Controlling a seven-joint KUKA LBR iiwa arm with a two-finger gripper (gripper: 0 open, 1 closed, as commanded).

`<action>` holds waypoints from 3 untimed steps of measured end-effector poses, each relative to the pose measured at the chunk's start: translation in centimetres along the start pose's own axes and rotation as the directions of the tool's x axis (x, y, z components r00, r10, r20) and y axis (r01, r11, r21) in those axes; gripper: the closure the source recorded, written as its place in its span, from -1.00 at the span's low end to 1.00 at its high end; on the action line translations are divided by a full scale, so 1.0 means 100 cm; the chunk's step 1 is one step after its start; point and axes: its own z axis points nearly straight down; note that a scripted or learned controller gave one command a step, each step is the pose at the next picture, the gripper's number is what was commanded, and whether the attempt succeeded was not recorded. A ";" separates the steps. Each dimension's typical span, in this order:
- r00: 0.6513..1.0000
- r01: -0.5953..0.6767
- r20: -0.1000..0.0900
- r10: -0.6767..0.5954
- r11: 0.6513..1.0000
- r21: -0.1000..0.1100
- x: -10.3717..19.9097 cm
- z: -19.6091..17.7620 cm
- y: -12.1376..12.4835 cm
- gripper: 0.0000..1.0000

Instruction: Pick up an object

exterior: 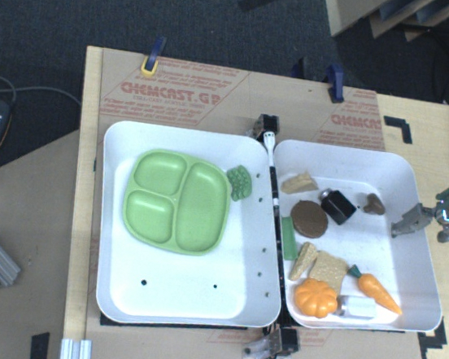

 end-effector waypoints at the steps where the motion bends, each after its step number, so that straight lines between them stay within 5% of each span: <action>1: 1.000 0.002 -0.001 -0.002 1.000 0.001 0.006 0.048 0.007 -1.00; 3: 1.000 0.001 0.000 -0.001 1.000 -0.001 0.010 0.150 0.010 -1.00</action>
